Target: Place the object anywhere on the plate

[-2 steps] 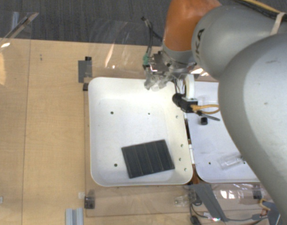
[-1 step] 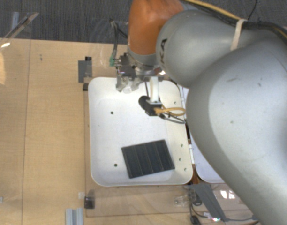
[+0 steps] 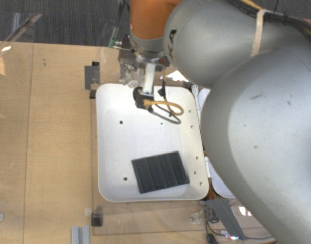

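Camera view: I look down on the left bin (image 3: 110, 136), white, set on the wooden bench (image 3: 43, 146).
Arm: the grey arm (image 3: 257, 136) covers the right of the frame, with its orange band (image 3: 150, 9) at top centre.
Tool: the gripper (image 3: 137, 79) hangs over the bin's upper edge, at top centre. I cannot tell whether it is spread or pressed together.
Task's thing: the dark grey ribbed plate (image 3: 159, 173) lies flat and slightly skewed in the bin's lower part, near the lower right corner.
Plate to tool: well apart. The plate sits below the gripper in the frame and a little right, with bare white floor between them.
Fittings: a small black block (image 3: 93, 75) sits just outside the bin's upper left corner.
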`<state>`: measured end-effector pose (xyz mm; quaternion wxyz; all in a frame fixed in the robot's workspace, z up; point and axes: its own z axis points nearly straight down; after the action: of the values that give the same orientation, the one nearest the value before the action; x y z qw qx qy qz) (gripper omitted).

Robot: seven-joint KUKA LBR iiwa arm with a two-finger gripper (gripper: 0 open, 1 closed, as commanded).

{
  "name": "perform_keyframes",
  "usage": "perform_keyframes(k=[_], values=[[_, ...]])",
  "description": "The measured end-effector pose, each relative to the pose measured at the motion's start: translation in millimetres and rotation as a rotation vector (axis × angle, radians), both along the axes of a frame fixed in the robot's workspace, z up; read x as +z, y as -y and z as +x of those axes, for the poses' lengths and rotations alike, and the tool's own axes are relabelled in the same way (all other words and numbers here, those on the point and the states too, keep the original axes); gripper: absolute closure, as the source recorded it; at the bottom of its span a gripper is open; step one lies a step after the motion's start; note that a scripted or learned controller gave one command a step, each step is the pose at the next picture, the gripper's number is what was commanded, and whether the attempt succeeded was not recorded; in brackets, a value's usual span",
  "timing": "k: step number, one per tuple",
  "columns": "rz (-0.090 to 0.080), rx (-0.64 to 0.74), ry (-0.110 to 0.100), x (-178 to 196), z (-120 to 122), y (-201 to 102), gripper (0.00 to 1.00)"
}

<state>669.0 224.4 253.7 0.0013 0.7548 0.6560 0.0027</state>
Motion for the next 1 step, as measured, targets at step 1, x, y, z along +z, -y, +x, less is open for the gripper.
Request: perform_keyframes(k=[1], values=[[0.0, 0.071, -0.005, -152.7, -58.4, 12.1, 1.0]])
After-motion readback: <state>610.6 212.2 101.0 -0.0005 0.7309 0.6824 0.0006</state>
